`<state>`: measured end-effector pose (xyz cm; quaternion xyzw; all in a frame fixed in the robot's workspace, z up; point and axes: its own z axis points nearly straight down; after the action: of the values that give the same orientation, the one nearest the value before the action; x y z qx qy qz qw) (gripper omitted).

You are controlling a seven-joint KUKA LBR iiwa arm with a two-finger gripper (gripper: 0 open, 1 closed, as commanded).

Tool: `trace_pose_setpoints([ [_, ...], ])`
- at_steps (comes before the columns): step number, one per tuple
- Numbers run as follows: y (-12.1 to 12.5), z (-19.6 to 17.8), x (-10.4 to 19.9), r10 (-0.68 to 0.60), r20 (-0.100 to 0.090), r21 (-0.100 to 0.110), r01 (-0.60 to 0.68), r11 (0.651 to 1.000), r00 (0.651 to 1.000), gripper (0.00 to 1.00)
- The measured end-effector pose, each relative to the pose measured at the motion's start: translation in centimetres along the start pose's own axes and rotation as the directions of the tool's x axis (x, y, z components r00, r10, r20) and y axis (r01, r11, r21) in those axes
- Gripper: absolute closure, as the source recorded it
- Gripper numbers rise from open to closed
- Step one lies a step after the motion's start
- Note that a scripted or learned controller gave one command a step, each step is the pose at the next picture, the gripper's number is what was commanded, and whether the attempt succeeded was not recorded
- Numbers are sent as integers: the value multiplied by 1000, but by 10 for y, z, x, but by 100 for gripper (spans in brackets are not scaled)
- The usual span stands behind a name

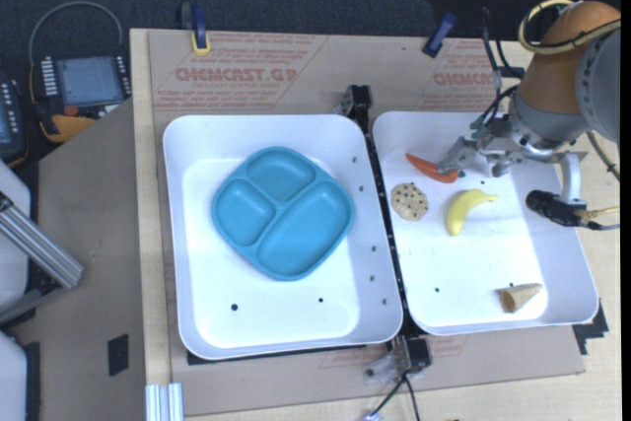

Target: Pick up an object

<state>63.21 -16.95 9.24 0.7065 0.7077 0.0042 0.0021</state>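
Your gripper [463, 156] is hanging low over the far end of the right bin [562, 306], right by the chili [432, 168]. I cannot tell whether anything is being pinched there or how the gripper is set; the wrist is blocking that spot.

You are looking at four small pieces in that bin. The chili is lying near the far left corner, its stem end just under the tool. The cookie [408, 201] is sitting just beside the bin's left wall, and the banana [465, 210] is resting near it, toward the middle. The cone [521, 296] is lying well apart, by the near right corner.

All look like light, hard plastic play food, so weight is not your worry; slipping is. The chili is thin and tapered, so you should be closing across its thicker middle. The banana is offering a rounder belly. The plate [283, 212] in the left bin [197, 311] is looking too broad to pinch anywhere but its rim.
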Motion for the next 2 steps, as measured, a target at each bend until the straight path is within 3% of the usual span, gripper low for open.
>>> trace_pose_setpoints([
  [1,3,-13,0,-1,1,-9,1,1000,1000,100],
  [2,11,-64,9,0,5,1,0,1000,1000,100],
])
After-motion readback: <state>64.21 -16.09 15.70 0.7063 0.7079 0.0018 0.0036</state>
